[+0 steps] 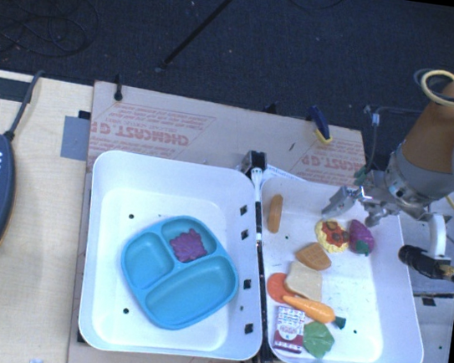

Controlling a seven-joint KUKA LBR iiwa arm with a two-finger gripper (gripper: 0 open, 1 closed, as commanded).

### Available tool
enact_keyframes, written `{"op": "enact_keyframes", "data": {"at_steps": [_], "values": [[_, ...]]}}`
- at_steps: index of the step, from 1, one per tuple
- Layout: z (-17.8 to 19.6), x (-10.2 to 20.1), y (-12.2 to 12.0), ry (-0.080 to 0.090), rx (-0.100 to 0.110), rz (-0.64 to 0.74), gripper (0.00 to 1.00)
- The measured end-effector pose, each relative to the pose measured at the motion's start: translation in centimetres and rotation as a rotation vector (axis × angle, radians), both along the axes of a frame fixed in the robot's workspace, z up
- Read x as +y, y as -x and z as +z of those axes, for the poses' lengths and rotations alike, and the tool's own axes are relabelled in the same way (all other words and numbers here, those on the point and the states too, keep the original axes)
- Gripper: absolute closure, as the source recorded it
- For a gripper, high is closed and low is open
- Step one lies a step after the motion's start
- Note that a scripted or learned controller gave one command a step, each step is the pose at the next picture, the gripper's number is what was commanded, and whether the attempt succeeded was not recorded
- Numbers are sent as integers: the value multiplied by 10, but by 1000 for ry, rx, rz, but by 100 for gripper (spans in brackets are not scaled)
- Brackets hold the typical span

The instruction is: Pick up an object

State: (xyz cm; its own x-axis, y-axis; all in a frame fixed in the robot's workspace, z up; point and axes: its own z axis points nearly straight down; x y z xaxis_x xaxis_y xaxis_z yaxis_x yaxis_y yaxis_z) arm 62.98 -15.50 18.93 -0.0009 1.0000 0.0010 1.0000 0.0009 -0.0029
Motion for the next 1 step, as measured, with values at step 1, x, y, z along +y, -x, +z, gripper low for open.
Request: {"op": "enact_keyframes", "data": {"at_steps": [1], "values": [[-107, 36, 31, -1, 2, 0, 0]]}}
